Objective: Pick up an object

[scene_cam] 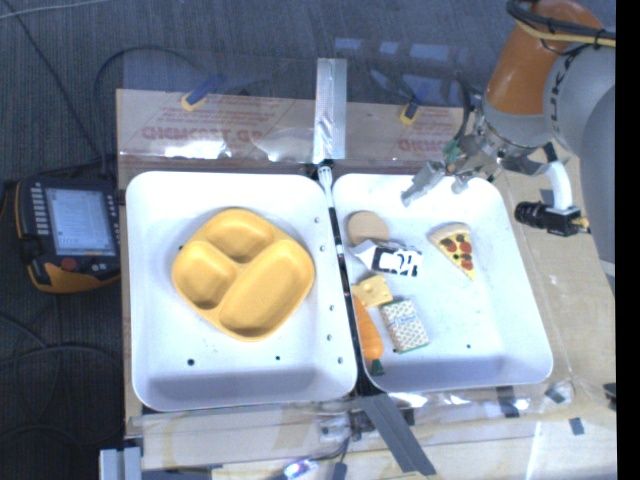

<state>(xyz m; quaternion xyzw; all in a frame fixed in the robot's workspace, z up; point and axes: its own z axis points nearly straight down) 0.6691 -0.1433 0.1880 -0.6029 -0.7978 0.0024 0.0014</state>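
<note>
The right bin [500, 328] holds several small things. A toy pizza slice [455, 246] lies near its back right. A brown round piece [367, 226], a black-and-white item [395, 261], a yellow wedge [373, 291], an orange carrot [368, 335] and a grey patterned block [405, 325] cluster along its left side. My gripper [436, 182] hangs over the back edge of this bin, behind the pizza slice. It is open, and nothing sits between its fingers.
A yellow three-part dish [243, 271] fills the middle of the left bin [160, 368]. A metal divider [330, 118] stands behind the seam between the bins. A teach pendant [70, 230] lies left of the bench.
</note>
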